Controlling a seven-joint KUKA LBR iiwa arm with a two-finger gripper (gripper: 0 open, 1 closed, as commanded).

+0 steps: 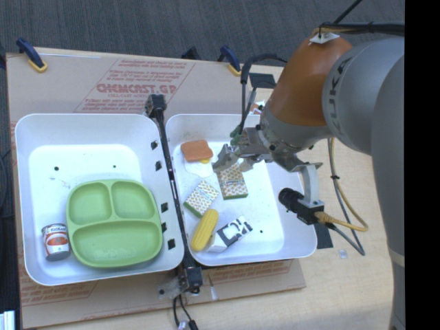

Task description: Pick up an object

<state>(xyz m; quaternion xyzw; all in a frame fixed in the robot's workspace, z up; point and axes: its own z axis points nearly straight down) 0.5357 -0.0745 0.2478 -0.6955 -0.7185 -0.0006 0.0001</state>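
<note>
Looming closest to you, the grey arm's gripper point(230, 158) is hanging in the right white bin point(292, 236), directly above the checkered green sponge block point(233, 182). Whether it is grasping anything, you cannot tell. Left of that block, the left white bin point(31, 157) is holding a green divided plate point(113, 223).

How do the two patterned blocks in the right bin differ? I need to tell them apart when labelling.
The patterned block near the gripper lies right under the gripper, toward the bin's middle; the patterned block by the divider lies lower left, just above the yellow corn. The first shows a green edge and reddish print; the second looks paler, turned like a diamond. Both are small, flat and checkered.
</note>
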